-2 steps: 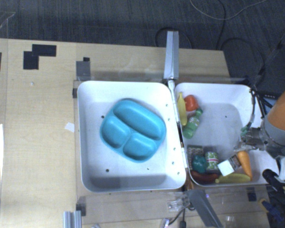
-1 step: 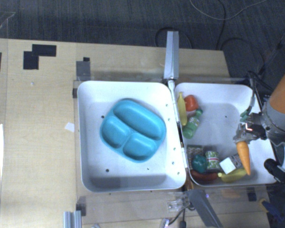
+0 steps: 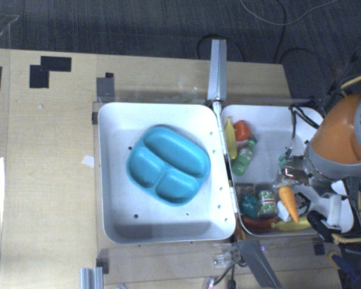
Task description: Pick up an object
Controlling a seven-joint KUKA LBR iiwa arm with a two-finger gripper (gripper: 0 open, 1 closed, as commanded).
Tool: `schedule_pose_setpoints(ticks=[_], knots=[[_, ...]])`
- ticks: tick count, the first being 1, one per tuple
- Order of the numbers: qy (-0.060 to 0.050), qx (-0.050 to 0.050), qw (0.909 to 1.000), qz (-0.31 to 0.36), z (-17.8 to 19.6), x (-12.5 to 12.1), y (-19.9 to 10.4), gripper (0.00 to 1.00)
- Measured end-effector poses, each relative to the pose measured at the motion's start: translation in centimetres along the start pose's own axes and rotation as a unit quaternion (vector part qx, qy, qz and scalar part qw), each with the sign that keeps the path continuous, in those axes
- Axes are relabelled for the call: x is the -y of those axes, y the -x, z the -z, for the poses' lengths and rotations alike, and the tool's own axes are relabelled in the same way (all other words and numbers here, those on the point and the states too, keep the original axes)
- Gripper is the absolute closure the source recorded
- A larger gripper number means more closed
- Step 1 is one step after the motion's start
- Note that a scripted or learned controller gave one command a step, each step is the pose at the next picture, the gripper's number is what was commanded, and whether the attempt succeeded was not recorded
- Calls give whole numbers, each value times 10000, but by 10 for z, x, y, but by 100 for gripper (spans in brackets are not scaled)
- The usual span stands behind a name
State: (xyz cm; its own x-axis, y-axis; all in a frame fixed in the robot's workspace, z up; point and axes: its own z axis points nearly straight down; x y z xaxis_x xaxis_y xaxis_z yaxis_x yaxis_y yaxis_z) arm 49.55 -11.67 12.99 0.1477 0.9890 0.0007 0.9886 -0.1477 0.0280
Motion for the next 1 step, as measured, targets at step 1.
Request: schedule_pose_setpoints(ticks=[1], knots=[[-112, 5, 9998, -153, 85, -3, -25, 100]])
